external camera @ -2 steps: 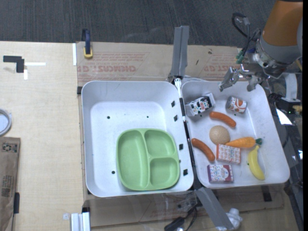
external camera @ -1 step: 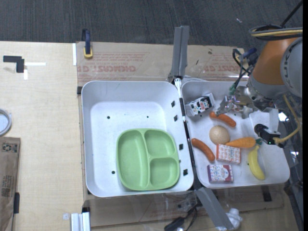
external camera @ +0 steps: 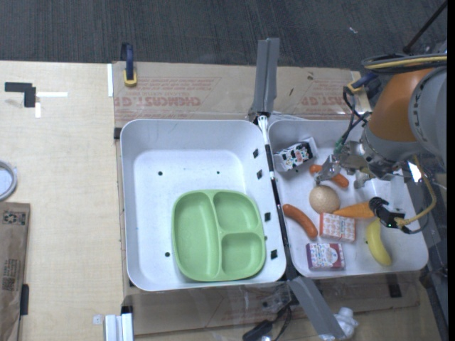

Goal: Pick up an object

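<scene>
The right bin (external camera: 419, 261) holds several small items. My gripper (external camera: 330, 171) hangs low over its upper middle, just above a beige ball (external camera: 323, 198). A small orange piece (external camera: 342, 181) pokes out beside the gripper's tip and another orange bit (external camera: 315, 168) shows on its left. They may be one object lying under the gripper. Nothing is visibly lifted. Nearby lie a red sausage (external camera: 300, 220), an orange carrot (external camera: 355, 210), a yellow banana (external camera: 377, 245), a red-and-white box (external camera: 337, 226), a pink packet (external camera: 325, 256) and a white-and-black toy (external camera: 295, 154).
The left bin (external camera: 142, 190) holds a green divided plate (external camera: 219, 234) at its front right. A grey post (external camera: 266, 77) rises behind the wall between the bins. The arm's orange band (external camera: 398, 109) and cables hang over the right bin's far right corner.
</scene>
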`<action>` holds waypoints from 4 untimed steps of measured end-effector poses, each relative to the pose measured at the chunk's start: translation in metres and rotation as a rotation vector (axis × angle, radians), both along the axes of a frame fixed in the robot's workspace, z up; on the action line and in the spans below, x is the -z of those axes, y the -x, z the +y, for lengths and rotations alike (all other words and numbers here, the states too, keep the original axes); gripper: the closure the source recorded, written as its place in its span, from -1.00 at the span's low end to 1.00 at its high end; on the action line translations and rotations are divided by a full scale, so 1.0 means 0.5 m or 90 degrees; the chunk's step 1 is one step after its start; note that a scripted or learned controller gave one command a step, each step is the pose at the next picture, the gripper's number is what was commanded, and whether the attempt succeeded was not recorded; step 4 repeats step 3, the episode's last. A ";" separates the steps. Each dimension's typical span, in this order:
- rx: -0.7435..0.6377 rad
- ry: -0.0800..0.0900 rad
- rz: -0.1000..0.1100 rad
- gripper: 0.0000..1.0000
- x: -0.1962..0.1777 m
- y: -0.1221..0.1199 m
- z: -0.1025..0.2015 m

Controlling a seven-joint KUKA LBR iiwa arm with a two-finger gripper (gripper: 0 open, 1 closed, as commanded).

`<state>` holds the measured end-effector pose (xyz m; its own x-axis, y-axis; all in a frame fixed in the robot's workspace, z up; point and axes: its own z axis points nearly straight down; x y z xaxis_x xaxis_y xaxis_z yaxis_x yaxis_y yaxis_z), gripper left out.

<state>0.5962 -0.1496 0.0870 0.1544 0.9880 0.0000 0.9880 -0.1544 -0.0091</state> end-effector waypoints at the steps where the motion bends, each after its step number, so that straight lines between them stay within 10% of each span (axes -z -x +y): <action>1: 0.003 -0.001 0.003 1.00 -0.010 0.001 -0.002; 3: 0.209 0.004 -0.001 1.00 -0.309 0.035 0.229; 4: 0.209 0.004 -0.001 1.00 -0.309 0.035 0.229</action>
